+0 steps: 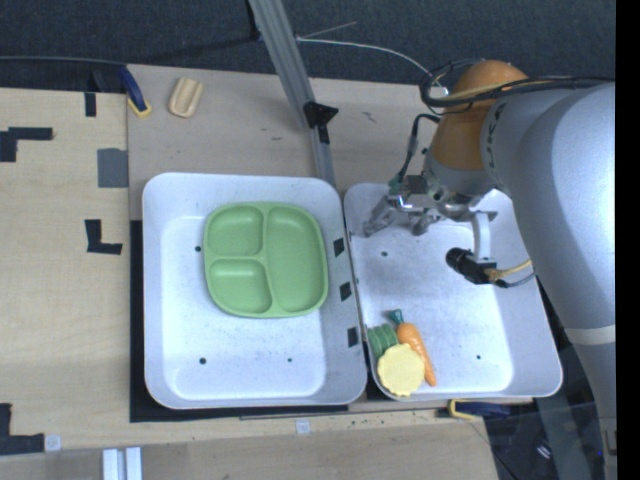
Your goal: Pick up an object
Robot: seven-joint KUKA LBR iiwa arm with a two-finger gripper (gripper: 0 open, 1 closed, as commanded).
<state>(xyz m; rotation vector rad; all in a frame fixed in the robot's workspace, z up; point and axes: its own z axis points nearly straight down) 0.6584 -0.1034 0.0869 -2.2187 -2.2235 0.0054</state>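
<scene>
A green divided plate (266, 259) lay in the left bin (165, 368), nothing near it. In the right bin (500, 368), a carrot (413, 343) and yellow round piece (400, 370) touched at the near left corner. My pincer (400, 218) hung apart over that bin's far left, holding nothing, well apart from them.

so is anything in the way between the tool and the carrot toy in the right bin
Nothing visible. The tool hangs over the right bin's far end; the carrot toy lies at the near left corner beside a yellow disc, bare floor between.
</scene>
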